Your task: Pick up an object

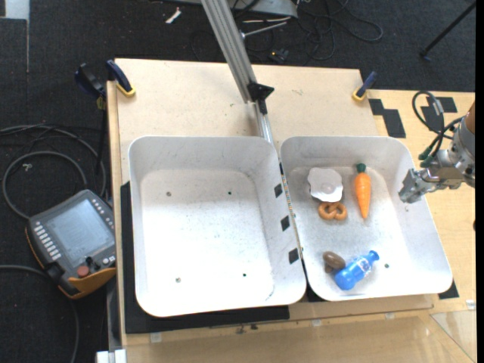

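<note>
**Ana:** Orange is what stands out: the toy carrot [363,190] with its green top, lying lengthwise in the right bin [423,225], upper middle, green end toward the far wall.

**Ben:** And the arm?

**Ana:** At the right edge. The pincer [414,187] hangs over the right bin's right rim, apart from every object. I'd judge this the approach step; nothing is grasped.

**Ben:** Spread or pressed together?

**Ana:** I cannot tell; the tip is too small and grey against the white wall.

**Ben:** What else is in that bin?

**Ana:** A white lumpy piece [325,184] just left of the carrot, a brown pretzel [333,212] touching its lower edge, and nearer the front a small blue bottle [355,269] with a dark brown lump [333,261] right beside it. The left bin [151,165] sits alongside on the tabletop [197,97].

**Ben:** So which target?

**Ana:** Probably the carrot; it's nearest the pincer and has bare floor around it. The next move likely calls for travelling left, lining the fingers across the narrow body, then descending. Its tapered, smooth shape could slip out if gripped near the tip, so the thick middle seems safer.
</note>
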Tool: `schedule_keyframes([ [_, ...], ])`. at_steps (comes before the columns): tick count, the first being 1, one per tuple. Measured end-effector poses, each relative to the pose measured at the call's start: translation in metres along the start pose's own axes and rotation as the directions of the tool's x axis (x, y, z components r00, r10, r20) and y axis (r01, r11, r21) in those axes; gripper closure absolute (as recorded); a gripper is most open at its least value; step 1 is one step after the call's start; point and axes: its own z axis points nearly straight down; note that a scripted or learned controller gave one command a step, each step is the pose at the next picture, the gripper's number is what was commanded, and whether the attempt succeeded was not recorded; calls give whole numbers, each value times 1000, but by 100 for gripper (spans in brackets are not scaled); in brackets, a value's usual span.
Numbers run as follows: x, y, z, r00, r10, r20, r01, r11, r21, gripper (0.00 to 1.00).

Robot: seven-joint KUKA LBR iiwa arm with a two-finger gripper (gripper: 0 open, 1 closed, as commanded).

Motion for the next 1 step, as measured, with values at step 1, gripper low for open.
schedule_keyframes([
  [1, 53, 0, -7, 1000, -6, -3, 6, 1000, 2, 100],
])
